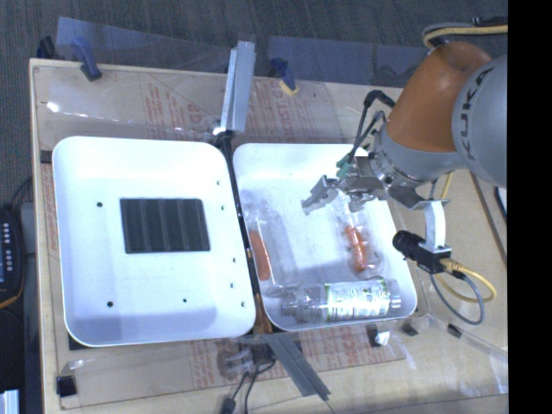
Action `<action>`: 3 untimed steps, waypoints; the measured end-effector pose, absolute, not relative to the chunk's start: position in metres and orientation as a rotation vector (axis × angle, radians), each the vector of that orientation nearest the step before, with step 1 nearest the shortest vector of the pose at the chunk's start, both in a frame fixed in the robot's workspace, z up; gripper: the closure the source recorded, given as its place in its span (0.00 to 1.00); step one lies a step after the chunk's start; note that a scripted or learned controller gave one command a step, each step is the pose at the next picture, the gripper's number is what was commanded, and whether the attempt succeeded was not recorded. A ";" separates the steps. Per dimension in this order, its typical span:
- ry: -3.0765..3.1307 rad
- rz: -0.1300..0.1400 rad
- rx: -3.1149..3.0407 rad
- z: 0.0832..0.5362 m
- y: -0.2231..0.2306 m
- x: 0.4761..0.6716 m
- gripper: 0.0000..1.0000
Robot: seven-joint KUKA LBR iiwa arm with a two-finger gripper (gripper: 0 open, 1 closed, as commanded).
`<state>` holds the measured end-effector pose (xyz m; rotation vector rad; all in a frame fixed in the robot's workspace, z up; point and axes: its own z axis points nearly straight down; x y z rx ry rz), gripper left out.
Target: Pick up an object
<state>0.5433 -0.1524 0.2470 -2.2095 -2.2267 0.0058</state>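
Note:
My gripper [338, 197] hangs over the upper middle of the right bin [289, 158], open, with nothing between its fingers. Just below and right of it lies a small orange object [356, 245] in clear wrap. A clear plastic bottle [349, 302] lies on its side along the bin's near wall. A thin orange stick [260, 254] in a clear sleeve lies along the bin's left wall, well left of the gripper.
The left bin [86, 171] holds a dark ribbed rectangle [164, 225] in its middle. A metal bar [236, 84] stands behind the gap between the bins. A black cable plug [420, 250] and wires hang at the right bin's right edge.

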 end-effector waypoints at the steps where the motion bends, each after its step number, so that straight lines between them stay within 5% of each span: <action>1: -2.292 0.003 -2.146 0.271 -0.138 0.556 0.00; 2: -2.294 0.006 -2.143 0.281 -0.139 0.556 1.00; 3: -2.294 0.006 -2.143 0.281 -0.139 0.556 0.00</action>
